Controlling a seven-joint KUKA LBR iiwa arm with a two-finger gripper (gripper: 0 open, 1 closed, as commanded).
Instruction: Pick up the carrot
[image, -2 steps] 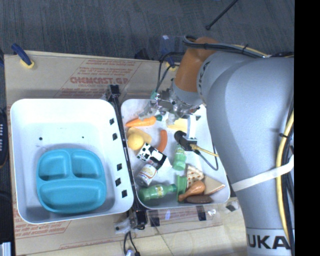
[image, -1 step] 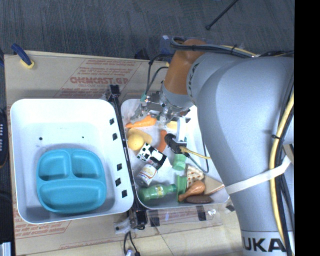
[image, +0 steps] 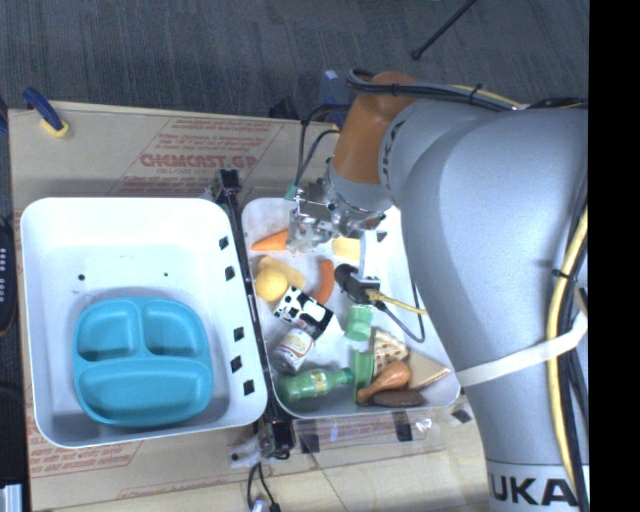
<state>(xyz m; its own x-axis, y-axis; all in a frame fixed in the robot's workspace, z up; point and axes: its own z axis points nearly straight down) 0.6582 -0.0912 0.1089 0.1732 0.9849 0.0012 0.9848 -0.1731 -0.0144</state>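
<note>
The arm reached in from three o'clock and its gripper (image: 312, 222) stood low over the twelve o'clock end of the right bin (image: 262, 212), among the clutter there. The carrot (image: 268, 241) lay on the bin floor at that same end, its orange body pointing toward nine o'clock, just beside the gripper on its nine o'clock side and possibly touching it; nothing of the carrot was seen between the fingers. How far the hand was open could not be told, since the wrist housing covered the fingertips, and no object was visibly held. At six o'clock of the carrot lay a yellow lemon-like piece (image: 275, 279), with a second orange piece (image: 326, 281) at about four o'clock of it and a green bottle (image: 318, 382) further toward six o'clock. The left bin (image: 50, 240) held a blue divided tray (image: 145, 362). Judgement: the approach appeared complete or nearly so; the grasp was unconfirmed, and the lift remained entirely to be done
</note>
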